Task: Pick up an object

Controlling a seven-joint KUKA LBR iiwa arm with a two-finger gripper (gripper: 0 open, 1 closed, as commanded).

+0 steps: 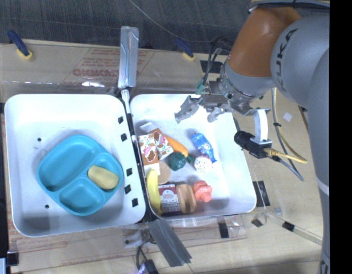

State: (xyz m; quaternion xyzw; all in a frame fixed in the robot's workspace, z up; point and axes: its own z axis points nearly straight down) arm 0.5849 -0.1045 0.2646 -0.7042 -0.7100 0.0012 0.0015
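Camera view has my gripper [200, 112] spread and carrying nothing above the right bin's [244, 181] far edge. Below, the blue bottle [202, 144] lies clear of the others, my likeliest pick.

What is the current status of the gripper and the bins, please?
Gripper open, nothing between its fingers, above the right bin near its back edge. Toy items piled in the right bin, untouched. Blue plate with a yellow item in the left bin.
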